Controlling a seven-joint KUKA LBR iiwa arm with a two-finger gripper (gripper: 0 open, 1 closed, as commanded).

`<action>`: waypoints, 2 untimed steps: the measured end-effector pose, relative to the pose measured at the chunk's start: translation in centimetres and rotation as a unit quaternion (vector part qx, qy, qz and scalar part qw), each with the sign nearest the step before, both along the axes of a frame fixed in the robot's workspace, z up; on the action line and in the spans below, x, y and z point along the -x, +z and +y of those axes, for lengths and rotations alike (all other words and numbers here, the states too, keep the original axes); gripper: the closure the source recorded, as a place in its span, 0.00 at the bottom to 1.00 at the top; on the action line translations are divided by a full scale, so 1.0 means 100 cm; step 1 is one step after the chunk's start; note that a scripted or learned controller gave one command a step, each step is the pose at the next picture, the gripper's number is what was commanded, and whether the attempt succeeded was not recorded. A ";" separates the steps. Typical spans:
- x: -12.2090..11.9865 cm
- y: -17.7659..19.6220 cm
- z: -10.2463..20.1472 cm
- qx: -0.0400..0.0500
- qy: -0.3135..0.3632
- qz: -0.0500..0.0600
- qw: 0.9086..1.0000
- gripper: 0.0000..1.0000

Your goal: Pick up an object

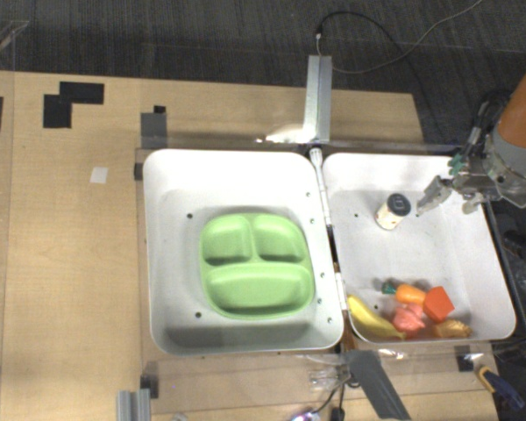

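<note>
Small cream object [391, 210], dark-capped, no legible writing, beside gripper [449, 193].

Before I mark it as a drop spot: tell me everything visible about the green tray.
The green tray is a light green, plastic-looking divided plate with rounded corners: two small compartments at the far side, one wide compartment nearer the camera. It lies flat, right side up, on the floor of the left bin, slightly turned. Nothing visible lies in it.

Toy pile [412, 310] in right bin's near corner

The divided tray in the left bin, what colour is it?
Light green; the tray shows plainly in the camera view.
</note>
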State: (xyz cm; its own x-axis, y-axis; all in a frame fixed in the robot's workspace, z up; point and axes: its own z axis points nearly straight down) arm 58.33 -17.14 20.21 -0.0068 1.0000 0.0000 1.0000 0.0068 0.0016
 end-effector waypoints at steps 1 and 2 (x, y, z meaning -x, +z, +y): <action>-0.029 -0.080 0.053 0.000 0.058 0.000 0.998 0.00; -0.072 -0.115 0.025 0.001 0.025 -0.004 1.000 0.00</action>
State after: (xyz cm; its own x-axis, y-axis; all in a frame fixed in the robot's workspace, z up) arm 65.52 -14.60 8.72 -0.0565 0.9984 -0.0014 0.9984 0.0566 0.0098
